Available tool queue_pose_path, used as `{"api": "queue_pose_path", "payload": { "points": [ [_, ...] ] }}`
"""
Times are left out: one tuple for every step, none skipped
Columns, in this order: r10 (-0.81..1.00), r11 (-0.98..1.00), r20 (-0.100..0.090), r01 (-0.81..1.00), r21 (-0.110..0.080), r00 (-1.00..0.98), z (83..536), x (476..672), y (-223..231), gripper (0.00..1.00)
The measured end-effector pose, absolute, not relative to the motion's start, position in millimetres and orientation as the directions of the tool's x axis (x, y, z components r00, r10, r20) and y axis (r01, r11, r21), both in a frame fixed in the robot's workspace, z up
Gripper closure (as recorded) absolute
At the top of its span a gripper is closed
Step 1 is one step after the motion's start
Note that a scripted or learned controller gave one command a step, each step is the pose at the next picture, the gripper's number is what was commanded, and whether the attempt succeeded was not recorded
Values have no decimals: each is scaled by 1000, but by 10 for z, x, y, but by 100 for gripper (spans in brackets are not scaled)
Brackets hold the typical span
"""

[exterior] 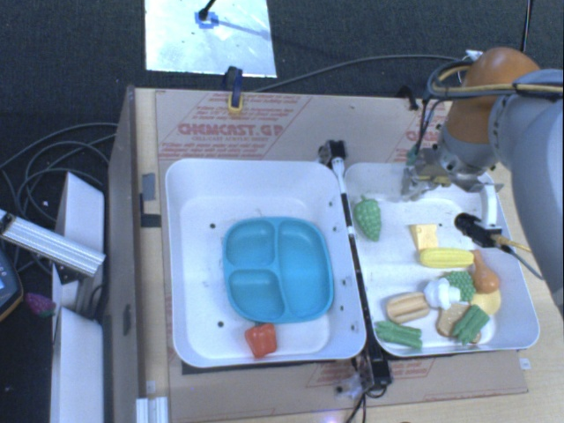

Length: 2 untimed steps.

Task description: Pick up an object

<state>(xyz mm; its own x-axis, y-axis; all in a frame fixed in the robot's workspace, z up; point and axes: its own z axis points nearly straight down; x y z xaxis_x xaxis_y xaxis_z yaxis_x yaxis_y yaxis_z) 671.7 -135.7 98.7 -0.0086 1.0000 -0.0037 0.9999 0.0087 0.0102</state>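
My gripper (pixel 417 184) hangs low over the far edge of the right bin (pixel 388 183), with nothing visibly in it. Nearest to it lie a green bumpy fruit (pixel 367 218) to its lower left and a yellow cheese wedge (pixel 425 234) just below it. Further toward the front lie a yellow corn cob (pixel 446 257), an orange pear-shaped piece (pixel 484 276), a white and green vegetable (pixel 445 289), a bread roll (pixel 406 307), a green pea pod (pixel 398 334) and a green cucumber piece (pixel 471 322).
The left bin (pixel 198 192) holds a blue divided plate (pixel 278 268) and a red pepper (pixel 261 339) at its front. A black clamp (pixel 334 154) sits at the far end of the rim between the bins. The arm (pixel 520 122) covers the right side.
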Motion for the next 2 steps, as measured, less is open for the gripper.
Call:
{"api": "queue_pose_path", "payload": {
  "points": [
    [1000,9,-4,1000,10,-9,985,6715,-1356,0],
    [1000,5,-1,1000,2,-5,939,6690,-1168,0]
  ]
}}
